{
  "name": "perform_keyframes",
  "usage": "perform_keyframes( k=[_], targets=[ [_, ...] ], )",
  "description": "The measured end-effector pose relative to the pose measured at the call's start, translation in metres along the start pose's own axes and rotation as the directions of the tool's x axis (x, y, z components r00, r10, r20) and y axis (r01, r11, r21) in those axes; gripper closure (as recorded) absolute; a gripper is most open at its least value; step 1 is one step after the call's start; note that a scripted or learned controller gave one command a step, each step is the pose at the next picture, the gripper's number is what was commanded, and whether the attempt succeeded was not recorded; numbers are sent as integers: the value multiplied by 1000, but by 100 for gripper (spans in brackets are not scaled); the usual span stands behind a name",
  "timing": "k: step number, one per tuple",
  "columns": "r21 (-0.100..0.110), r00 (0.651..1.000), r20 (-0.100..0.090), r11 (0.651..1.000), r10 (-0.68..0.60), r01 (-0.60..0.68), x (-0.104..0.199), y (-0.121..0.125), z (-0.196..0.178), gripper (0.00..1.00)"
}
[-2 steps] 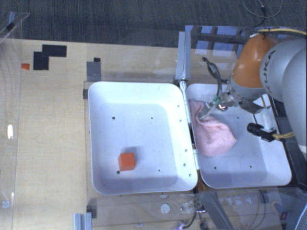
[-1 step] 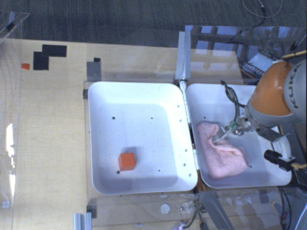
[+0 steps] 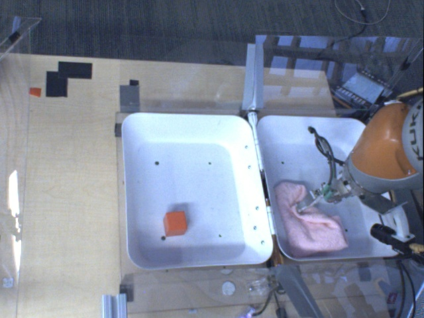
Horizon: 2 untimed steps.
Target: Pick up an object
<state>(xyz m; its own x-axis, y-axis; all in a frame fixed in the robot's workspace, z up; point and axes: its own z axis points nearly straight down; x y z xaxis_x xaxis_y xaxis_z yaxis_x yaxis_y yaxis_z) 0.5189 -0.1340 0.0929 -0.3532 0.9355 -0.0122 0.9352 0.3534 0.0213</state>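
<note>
Two white bins sit side by side on the counter (image 3: pixel 73 197). Reaching in from the right, the grey arm (image 3: pixel 391 151) with its orange band leans over the right bin (image 3: pixel 291 138), its end effector (image 3: pixel 317 201) lowered onto a crumpled pink cloth (image 3: pixel 308 220) at that bin's near side. How far its jaws stand apart cannot be told. Well apart, an orange block (image 3: pixel 175 223) rests in the left bin (image 3: pixel 185 138), near its front left.

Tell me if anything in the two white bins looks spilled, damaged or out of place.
Nothing stands out. The small orange block sits flat in the left bin. The crumpled pink cloth lies bunched in the right bin, with the gripper down at its upper edge. No spills or damage show.
</note>
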Motion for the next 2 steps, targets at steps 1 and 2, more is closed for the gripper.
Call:
perform_keyframes(
  k=[1, 2],
  targets=[
    [1, 999, -2, 999, 43, -43, 15, 51, 1, 0],
    [7, 943, -2, 943, 332, -332, -3, 121, 4, 0]
  ],
)
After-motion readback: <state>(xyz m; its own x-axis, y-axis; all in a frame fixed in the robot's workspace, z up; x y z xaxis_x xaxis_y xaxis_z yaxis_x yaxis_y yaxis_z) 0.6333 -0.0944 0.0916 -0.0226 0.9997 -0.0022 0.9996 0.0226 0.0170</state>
